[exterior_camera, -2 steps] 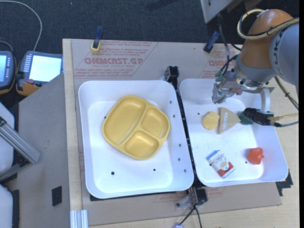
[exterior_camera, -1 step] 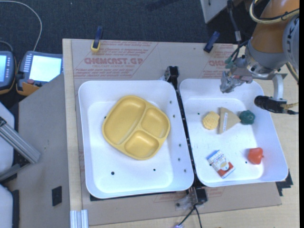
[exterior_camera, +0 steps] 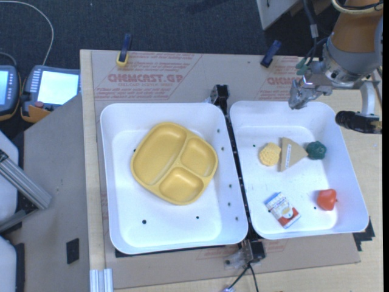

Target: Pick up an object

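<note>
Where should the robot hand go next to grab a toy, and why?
Probably forward and down toward the tan wedge. The gripper hangs above the far rim of the right bin, holding nothing, and the wedge with the yellow round piece beside it lies nearest.

Well to the left of the pincer (exterior_camera: pixel 299 100) and level with it, we see dark carpet floor (exterior_camera: pixel 182 17) running behind the bench, with a white cable (exterior_camera: pixel 36 17) looping over it. Down and left of the pincer, a brown cardboard sheet (exterior_camera: pixel 176 72) printed with red lettering covers the bench top, held by a yellow clamp (exterior_camera: pixel 123 52). Far left of it, we see a lit screen (exterior_camera: pixel 55 87) and a metal rail (exterior_camera: pixel 24 184).
</note>
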You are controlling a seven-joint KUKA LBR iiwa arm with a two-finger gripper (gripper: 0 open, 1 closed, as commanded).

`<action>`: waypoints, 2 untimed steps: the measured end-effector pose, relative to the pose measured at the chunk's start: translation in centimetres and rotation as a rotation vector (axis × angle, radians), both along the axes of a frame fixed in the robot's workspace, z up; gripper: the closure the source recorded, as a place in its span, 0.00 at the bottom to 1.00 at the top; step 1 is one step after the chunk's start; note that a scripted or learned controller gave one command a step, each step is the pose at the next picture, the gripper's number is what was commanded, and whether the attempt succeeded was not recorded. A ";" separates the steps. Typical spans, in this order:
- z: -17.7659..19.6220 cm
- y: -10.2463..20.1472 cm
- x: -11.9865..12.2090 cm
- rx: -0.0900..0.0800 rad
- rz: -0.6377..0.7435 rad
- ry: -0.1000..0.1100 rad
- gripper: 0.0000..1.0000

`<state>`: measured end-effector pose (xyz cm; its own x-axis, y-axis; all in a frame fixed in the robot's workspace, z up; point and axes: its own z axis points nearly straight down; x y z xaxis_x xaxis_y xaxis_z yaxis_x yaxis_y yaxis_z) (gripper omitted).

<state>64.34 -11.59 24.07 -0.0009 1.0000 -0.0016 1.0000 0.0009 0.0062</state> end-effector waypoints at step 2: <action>3.2 4.7 -3.5 0.004 0.003 0.011 1.00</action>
<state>60.81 -6.93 27.30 -0.0037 1.0000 0.0020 1.0000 0.0037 -0.0044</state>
